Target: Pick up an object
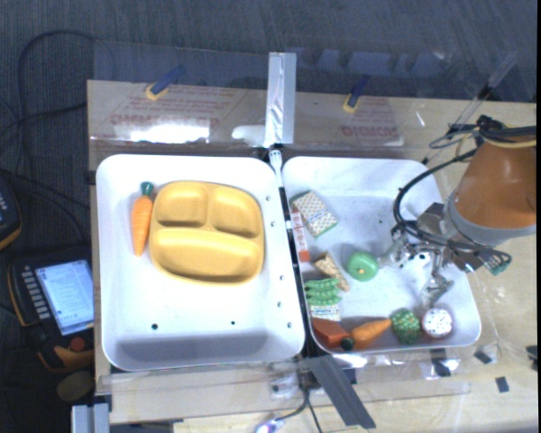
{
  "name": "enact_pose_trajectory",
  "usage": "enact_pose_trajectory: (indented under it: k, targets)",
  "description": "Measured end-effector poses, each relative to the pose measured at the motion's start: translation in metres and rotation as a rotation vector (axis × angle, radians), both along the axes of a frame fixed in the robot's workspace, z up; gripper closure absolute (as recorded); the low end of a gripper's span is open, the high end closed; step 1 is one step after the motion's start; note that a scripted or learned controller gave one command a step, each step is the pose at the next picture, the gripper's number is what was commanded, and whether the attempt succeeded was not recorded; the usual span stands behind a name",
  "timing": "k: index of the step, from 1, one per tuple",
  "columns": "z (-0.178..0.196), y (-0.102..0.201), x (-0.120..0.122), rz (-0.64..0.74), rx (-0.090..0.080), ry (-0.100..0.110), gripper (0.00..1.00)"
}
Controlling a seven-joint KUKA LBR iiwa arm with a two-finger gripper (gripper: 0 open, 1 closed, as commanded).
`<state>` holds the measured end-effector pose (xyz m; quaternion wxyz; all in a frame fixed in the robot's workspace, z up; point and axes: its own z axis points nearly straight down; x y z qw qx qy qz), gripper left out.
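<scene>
My gripper (421, 267) hangs over the right part of the right bin (379, 174), below the arm's orange band (498, 188). It is open, and I see only white bin floor between its fingers. A green apple (362, 265) lies just left of it. A white round toy with red spots (437, 322) and a green knobbly toy (405, 325) lie just below it, near the bin's front right corner. An orange carrot (370, 332) lies left of those.
The right bin also holds a checkered box (314, 212), a tan cracker-like piece (329, 267), a green striped piece (322, 294) and a red piece (326, 332). The left bin (117, 314) holds a yellow divided tray (207, 231) and a carrot (142, 222).
</scene>
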<state>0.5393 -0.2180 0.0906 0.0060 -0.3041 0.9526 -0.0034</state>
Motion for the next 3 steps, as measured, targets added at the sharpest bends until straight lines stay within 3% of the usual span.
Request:
enact_pose_trajectory:
  k: [1,2,3]
  targets:
    - [0.011,0.001,0.002,0.001,-0.002,-0.003,1.0]
    - [0.002,0.027,0.007,0.176,-0.01,0.002,1.0]
    - [0.001,0.039,0.078,0.109,-0.004,-0.001,1.0]
